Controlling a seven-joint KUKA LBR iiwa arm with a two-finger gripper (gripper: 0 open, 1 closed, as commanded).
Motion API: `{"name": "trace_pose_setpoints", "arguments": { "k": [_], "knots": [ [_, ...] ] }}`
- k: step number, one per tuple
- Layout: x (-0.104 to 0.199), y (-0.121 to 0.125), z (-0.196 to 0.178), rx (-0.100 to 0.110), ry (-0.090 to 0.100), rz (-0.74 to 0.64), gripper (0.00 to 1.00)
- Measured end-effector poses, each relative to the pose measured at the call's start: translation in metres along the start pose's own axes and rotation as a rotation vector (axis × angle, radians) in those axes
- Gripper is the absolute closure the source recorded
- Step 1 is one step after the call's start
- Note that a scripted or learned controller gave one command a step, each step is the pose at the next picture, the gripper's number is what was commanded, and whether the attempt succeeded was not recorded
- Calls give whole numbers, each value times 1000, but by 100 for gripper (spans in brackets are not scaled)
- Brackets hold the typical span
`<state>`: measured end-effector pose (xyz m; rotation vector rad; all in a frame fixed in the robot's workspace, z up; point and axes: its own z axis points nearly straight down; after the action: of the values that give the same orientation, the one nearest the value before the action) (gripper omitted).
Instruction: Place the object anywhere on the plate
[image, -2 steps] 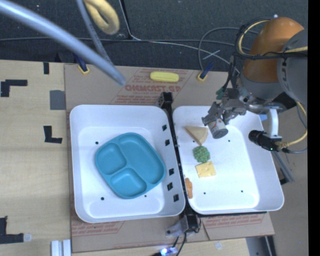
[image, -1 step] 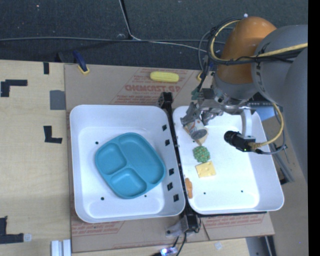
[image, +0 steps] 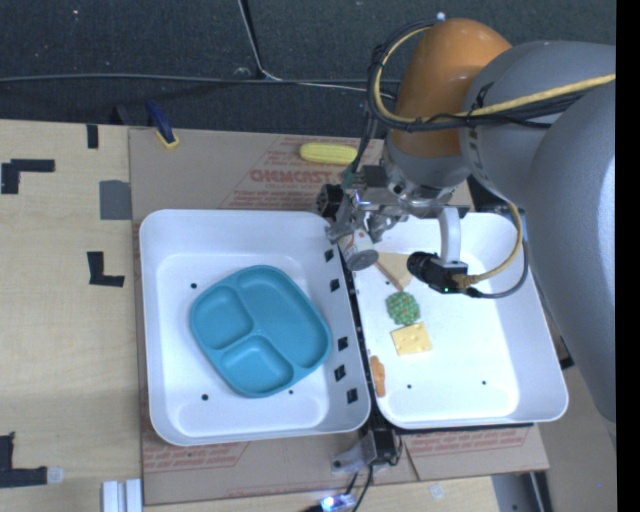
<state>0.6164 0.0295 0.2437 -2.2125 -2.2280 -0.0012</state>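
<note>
While the grey arm (image: 560, 150) is reaching in from the right, its gripper (image: 357, 222) is hanging over the divide between the two white bins, near their far edge. Whether the claw is apart or together, I cannot tell, since the metal parts are blurring into one another. A blue plate (image: 260, 329) with three compartments is lying in the left bin (image: 165, 300), tilted a little, with nothing resting on it. In the right bin (image: 500, 380), a pale wedge (image: 394, 268) is lying just beside the gripper, a small green piece (image: 403, 308) is sitting near it, and a yellow square (image: 411, 340) is lying just beyond that, touching or nearly touching the green piece. A small orange piece (image: 377, 374) is sitting against the bin's left wall. A yellow banana-like thing (image: 327, 153) is lying on the cardboard (image: 200, 180) behind the bins.
</note>
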Motion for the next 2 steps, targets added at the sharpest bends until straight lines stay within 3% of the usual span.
{"name": "trace_pose_setpoints", "arguments": {
  "k": [2],
  "knots": [
    [105, -1, 10, 1, -1, 0, 100]
  ]
}}
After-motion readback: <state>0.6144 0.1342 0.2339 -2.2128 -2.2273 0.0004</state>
